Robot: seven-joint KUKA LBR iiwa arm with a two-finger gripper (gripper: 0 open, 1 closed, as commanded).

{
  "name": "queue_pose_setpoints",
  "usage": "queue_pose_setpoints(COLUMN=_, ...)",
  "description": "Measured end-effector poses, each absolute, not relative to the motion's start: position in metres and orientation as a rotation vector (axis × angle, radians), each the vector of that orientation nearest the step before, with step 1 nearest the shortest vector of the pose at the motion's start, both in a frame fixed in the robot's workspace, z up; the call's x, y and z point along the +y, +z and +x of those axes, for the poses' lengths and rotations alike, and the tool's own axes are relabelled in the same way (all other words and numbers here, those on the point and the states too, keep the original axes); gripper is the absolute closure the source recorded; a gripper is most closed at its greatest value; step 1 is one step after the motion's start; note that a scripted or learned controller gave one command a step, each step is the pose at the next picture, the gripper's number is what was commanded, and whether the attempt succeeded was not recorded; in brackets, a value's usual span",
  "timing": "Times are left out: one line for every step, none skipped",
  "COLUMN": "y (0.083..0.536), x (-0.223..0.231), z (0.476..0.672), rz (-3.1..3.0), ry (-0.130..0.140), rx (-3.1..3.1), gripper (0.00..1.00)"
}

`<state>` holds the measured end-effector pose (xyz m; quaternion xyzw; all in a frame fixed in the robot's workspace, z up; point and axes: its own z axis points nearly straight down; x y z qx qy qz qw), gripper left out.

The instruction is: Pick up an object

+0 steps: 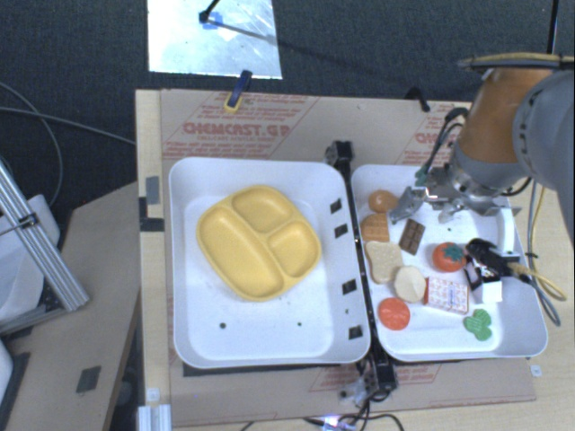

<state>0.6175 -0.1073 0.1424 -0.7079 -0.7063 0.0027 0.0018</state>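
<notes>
Gripper hovers over the right-hand shallow white bin, fingers spread wide with nothing between them (toy foods crowd the bin); the small brown rectangular block lies just below it.

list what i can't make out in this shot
- Right bin: in the camera view, its far corner is covered by the arm and the claw.
- Arm: cut off by the picture's right edge.
- Pink-and-white block: its pattern is too small to read.
- Orange ball: too blurred to tell which food it is.
</notes>
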Motion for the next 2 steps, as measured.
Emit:
queue_pose_setpoints(y=0.126, x=-0.085, z=0.523, rz=-2.215, ry=0.007, rx=-2.215, gripper=0.0)
queue_pose_setpoints(y=0.188, x=-0.002, z=0.56, rz=-2.209, ry=-0.014, rx=-2.239, gripper=0.0)
